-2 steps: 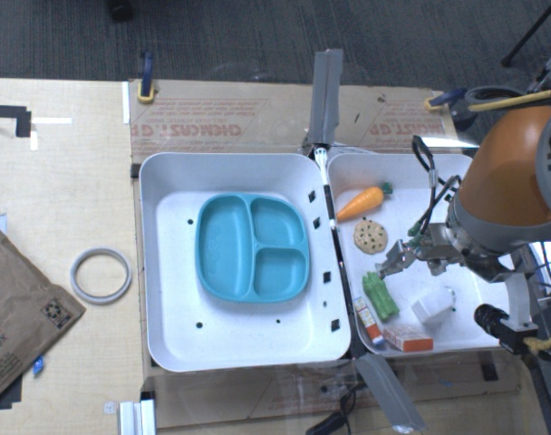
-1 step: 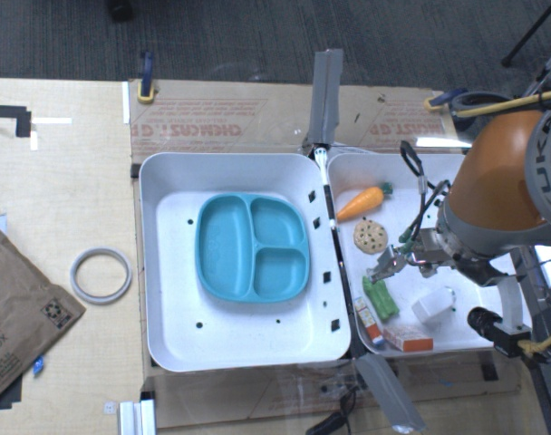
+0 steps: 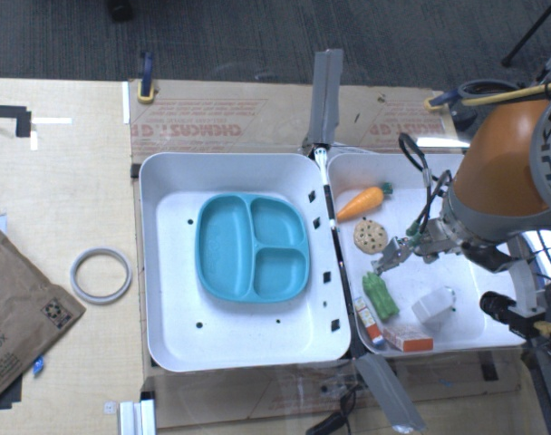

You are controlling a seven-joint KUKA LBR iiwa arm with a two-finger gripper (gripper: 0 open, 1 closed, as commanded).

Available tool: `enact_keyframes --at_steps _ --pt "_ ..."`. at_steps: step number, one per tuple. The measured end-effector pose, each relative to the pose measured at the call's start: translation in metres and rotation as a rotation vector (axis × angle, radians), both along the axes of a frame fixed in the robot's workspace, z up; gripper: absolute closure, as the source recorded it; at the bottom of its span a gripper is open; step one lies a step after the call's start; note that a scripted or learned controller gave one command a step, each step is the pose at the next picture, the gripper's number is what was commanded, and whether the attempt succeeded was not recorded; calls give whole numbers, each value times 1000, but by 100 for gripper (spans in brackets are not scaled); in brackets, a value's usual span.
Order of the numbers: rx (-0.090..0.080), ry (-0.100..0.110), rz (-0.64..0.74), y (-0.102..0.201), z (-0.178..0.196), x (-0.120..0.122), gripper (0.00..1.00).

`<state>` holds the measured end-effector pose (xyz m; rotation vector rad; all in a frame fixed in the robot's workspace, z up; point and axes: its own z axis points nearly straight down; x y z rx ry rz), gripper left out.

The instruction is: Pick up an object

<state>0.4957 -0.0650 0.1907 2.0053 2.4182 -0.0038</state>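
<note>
My gripper (image 3: 391, 256) hangs low in the right bin (image 3: 411, 347), its tips just below a round speckled cookie (image 3: 370, 236) and above a green oblong piece (image 3: 380, 296). An orange carrot (image 3: 360, 202) lies at the bin's far left corner. A clear plastic cup (image 3: 434, 304) lies on its side near the middle. A small red and white box (image 3: 406, 339) and a thin striped stick (image 3: 367, 322) rest along the near left edge. Nothing shows between the fingers.
The left bin (image 3: 167, 270) holds a blue divided plate (image 3: 253, 246). A tape ring (image 3: 101, 274) and a brown cardboard box (image 3: 17, 320) lie on the bench at left. The grey divider post (image 3: 326, 98) rises between the bins at the back.
</note>
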Motion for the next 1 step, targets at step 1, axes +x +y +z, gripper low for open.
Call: enact_keyframes --at_steps 1 --pt "2 -1 192 -38 -99 38 0"
